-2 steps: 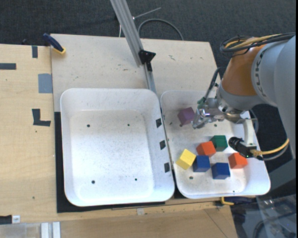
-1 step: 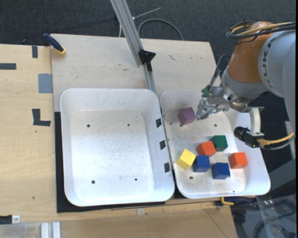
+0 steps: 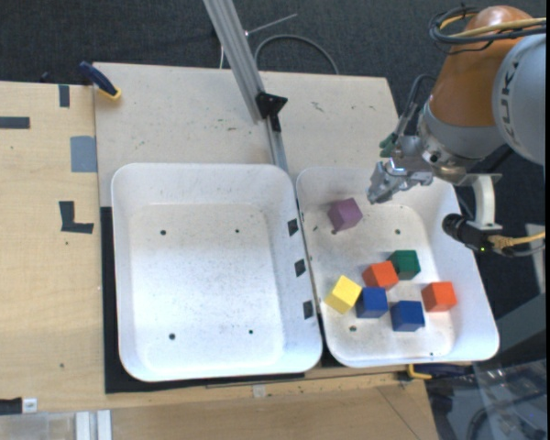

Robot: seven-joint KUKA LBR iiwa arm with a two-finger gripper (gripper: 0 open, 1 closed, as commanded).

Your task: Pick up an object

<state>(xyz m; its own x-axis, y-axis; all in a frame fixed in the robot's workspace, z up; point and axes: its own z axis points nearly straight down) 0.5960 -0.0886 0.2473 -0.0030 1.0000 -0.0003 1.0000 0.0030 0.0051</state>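
Several small cubes lie in the right bin (image 3: pixel 458 337). A purple cube (image 3: pixel 345 214) sits alone near the bin's far left. Closer to the front are a yellow cube (image 3: pixel 345 292), an orange one (image 3: pixel 379 274), a green one (image 3: pixel 405 263), two blue ones (image 3: pixel 372 302) (image 3: pixel 407 315) and another orange one (image 3: pixel 438 295). My gripper (image 3: pixel 383 189) hangs over the bin's far edge, just right of and above the purple cube, with nothing seen in it.
The left bin (image 3: pixel 128 246) lies beside the right one. A slanted metal rail (image 3: pixel 243 53) runs from the top down to the gap between the bins. A blue-and-yellow tool (image 3: pixel 99 79) lies on the bench at far left.
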